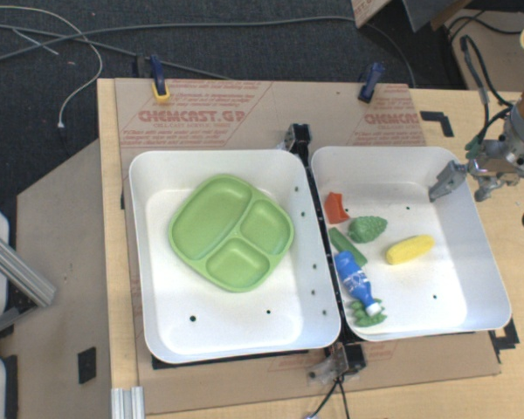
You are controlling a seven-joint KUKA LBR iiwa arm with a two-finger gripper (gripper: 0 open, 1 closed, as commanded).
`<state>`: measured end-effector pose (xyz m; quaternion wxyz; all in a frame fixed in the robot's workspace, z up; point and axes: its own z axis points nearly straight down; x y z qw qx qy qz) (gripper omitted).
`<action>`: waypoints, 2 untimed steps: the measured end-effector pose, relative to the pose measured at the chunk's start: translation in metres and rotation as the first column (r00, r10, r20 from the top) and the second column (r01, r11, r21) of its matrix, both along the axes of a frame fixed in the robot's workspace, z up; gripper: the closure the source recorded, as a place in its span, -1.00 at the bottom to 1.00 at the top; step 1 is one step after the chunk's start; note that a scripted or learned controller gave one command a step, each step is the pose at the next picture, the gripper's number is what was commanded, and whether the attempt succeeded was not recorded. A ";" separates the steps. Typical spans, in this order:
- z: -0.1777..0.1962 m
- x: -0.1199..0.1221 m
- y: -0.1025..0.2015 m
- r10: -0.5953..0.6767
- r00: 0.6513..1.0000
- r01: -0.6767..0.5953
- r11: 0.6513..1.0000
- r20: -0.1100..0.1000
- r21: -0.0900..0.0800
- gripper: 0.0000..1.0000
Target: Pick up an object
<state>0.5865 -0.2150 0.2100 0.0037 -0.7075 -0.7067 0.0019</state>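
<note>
— Yellow corn cob (410,250) is what we see nearest the arm: it lies on its side on the floor of the right bin (472,295), about mid-bin, apart from everything else.

— And where do we put it against the gripper (468,182)?

— Below and to the left of it in the view, well apart. The two fingers (445,182) stand spread, one grey pad toward the bin's middle and the other toward its right rim, with nothing between them. They sit over the upper right corner of that bin.

— What do we count beside the corn?

— A green leafy piece (367,229) just to its left, an orange block (334,206) up by the divider, a green strip (347,246) slanting down from there, and a blue bottle (354,282) with a white cap touching that strip's lower end. A small green bit (370,316) rests at the bottle's cap, near the bin's lower edge.

— And farther out?

— We see the left bin (157,321) holding a light green divided plate (231,232), three compartments, lying flat and tilted in plan. Both bins rest on a cardboard sheet (201,112) held by blue clamps (160,78) at the far edge.
</note>
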 end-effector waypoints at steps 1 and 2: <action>0.003 0.002 0.000 0.001 1.000 -0.001 1.000 0.006 -0.002 -1.00; -0.042 0.010 0.001 0.003 1.000 -0.003 1.000 0.004 0.000 -1.00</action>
